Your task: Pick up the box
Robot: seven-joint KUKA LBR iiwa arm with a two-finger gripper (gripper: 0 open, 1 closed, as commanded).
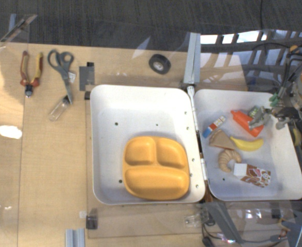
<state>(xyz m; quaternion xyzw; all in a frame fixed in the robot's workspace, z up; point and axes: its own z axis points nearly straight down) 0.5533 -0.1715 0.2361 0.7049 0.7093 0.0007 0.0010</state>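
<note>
Box [252,174] (right bin) well below fingers [256,118]

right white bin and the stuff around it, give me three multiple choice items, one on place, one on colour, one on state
1. Where does the yellow three-compartment tray lie?
A. in the left white bin
B. in the right white bin
C. on the bare bench

2. What colour is the curved banana-shaped piece in the right white bin?
A. blue
B. yellow
C. black

3. How does the small brown-and-white patterned box stand to the two-finger gripper?
A. clamped between its fingers
B. lying flat on the bin floor, apart from it
C. lifted above the bin

Answers:
1 A: the yellow three-compartment tray sits in the left white bin.
2 B: the curved banana-shaped piece in the right white bin is yellow.
3 B: the small brown-and-white patterned box lies near the bin's front, while the two-finger gripper is over the orange piece.
</note>
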